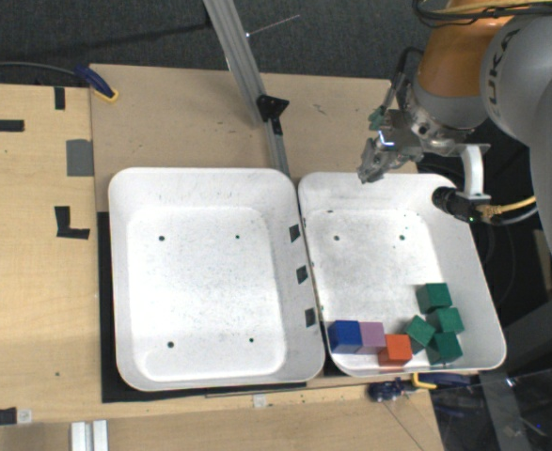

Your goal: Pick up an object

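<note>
From my remote seat I see the bench (31, 280), tan wood with black tape marks and a grey patch on its left part, carrying two shallow white bins side by side. The left bin (125, 252) has only small dark dots on its speckled floor. The right bin (464, 252) has all the blocks bunched in its near right corner. The arm (511, 54) comes in from the right, grey with an orange band above the wrist, cables looped over its top. A slanted metal bar (243, 59) runs from the top edge down to the gap between the bins. The gripper (373, 170) hangs over the far left rim of the right bin, well apart from the blocks, nothing seen between its tips; I cannot tell how it stands, too small and blurred. Blocks: four green blocks (435, 297) clustered by the right wall, then in a row along the near wall a blue block (345, 335), a purple block (372, 334) touching it, and an orange block (397, 349) just beside the purple one. A blue-and-yellow clamp (99, 81) sits at the bench's far left edge.
</note>
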Robot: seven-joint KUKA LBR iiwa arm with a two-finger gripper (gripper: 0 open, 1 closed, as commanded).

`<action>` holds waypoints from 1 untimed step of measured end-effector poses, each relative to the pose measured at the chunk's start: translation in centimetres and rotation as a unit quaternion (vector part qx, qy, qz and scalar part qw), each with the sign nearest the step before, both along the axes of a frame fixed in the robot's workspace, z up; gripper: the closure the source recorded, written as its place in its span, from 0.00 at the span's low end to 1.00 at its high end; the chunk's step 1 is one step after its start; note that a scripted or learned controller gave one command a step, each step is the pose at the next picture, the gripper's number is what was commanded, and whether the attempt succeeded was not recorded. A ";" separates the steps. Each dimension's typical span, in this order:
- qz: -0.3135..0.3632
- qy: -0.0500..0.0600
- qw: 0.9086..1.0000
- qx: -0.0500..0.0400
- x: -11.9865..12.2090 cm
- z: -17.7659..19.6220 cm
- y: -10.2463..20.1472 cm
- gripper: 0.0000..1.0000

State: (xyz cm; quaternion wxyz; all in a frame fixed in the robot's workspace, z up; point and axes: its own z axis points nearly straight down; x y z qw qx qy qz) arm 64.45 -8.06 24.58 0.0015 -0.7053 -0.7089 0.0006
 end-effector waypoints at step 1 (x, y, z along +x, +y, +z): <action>0.001 -0.002 1.000 0.000 0.4 0.5 5.3 1.00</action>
